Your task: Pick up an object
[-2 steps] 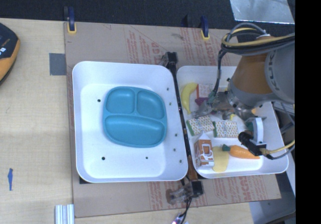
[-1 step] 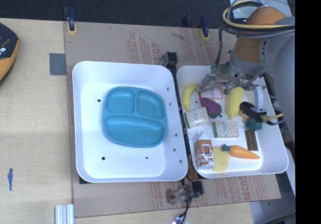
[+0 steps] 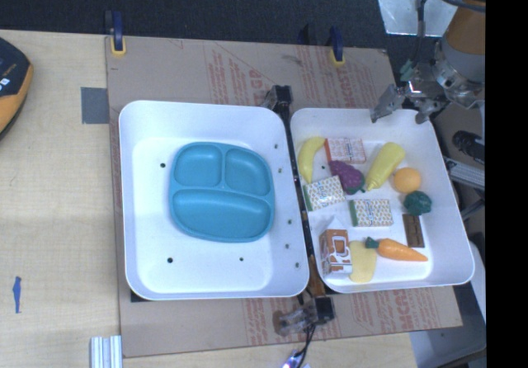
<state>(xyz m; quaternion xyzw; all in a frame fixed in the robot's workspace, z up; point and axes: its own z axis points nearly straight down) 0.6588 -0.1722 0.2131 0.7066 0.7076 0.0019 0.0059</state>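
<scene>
**Nothing lifted yet, toys all in right bin**

Poised at the far rim of the right bin (image 3: pixel 445 193), pincer (image 3: pixel 406 107) with fingers splayed apart and bare between them. Below and just toward the camera: yellow squash (image 3: pixel 384 164), purple eggplant (image 3: pixel 348 176), banana (image 3: pixel 308 157) and orange fruit (image 3: pixel 405 180) (among cartons and a carrot (image 3: pixel 398 250) farther down). Well off to its left, blue divided plate (image 3: pixel 222 191) in the other bin (image 3: pixel 140 193). Judged from this: choosing, descending, closing and lifting all left to do. Reaching in from the right, wrist angled downward, orange band (image 3: pixel 467 28) above.
</scene>
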